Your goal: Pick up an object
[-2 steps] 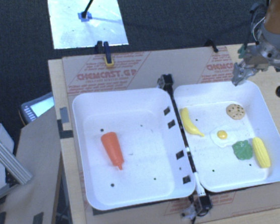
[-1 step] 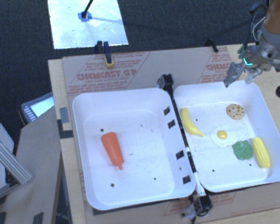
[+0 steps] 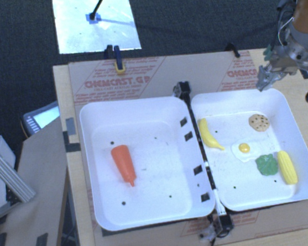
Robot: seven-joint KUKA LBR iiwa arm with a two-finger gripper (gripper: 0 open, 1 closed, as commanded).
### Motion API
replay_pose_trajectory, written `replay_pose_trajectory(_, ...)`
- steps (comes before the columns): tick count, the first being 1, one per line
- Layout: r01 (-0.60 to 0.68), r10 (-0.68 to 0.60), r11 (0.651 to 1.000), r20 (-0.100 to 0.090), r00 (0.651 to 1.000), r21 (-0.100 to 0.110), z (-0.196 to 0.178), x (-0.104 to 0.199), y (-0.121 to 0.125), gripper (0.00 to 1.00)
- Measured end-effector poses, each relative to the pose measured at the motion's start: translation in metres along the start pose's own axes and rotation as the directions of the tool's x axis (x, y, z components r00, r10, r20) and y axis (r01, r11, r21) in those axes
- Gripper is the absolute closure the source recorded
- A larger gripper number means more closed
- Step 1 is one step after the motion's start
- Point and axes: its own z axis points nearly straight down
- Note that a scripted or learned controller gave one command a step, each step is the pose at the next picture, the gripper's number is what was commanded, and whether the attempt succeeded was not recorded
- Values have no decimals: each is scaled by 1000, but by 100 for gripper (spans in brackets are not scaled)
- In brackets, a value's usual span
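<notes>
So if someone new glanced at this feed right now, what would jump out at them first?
Probably the orange carrot, lying alone in the left bin. Next, the cluster of toy food in the right bin: a banana, a cookie, a fried egg, something green and a corn cob. The gripper hangs over that bin's far right corner.
</notes>
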Motion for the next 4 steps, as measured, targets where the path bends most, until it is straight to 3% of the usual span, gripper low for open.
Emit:
replay_pose_trajectory(1,-26,26,1000,2,1000,17,44,-76,37,100)
replay_pose_trajectory(2,-20,20,1000,0,1000,16,41,-72,38,0)
replay_pose_trajectory(3,-16,16,1000,-3,1000,18,31,-20,-3,0)
replay_pose_trajectory(4,-15,15,1000,-1,1000,13,20,-22,-1,100)
